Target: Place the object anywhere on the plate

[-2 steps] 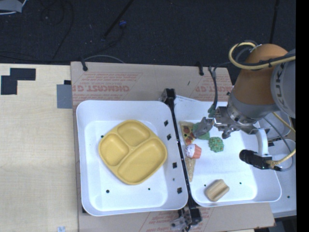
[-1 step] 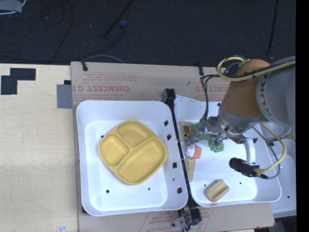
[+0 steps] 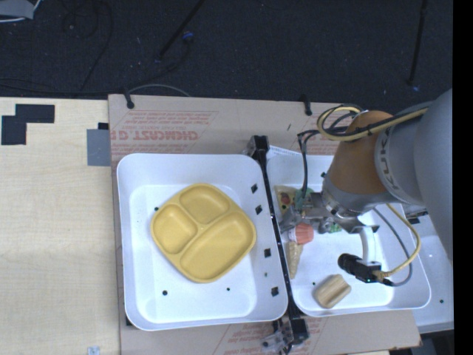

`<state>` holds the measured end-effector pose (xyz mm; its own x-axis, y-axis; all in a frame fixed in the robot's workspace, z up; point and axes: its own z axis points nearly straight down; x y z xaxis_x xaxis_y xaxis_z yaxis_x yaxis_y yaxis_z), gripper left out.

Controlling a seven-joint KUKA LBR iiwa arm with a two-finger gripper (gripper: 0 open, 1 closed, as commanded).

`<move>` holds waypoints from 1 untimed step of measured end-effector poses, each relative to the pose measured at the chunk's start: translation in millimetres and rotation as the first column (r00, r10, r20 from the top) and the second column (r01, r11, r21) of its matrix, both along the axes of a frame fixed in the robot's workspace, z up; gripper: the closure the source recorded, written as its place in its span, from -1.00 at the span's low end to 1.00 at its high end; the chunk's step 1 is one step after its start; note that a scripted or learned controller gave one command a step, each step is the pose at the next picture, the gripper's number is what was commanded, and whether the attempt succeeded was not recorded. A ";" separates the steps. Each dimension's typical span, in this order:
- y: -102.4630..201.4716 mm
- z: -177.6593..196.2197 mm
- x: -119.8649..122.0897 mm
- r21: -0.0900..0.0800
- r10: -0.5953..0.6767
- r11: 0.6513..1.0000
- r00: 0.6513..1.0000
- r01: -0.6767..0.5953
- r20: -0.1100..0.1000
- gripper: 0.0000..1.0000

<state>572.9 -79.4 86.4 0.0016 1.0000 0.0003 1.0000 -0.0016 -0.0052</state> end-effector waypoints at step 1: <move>-0.8 12.0 -0.1 0.001 -0.004 1.000 1.000 0.004 -0.001 1.00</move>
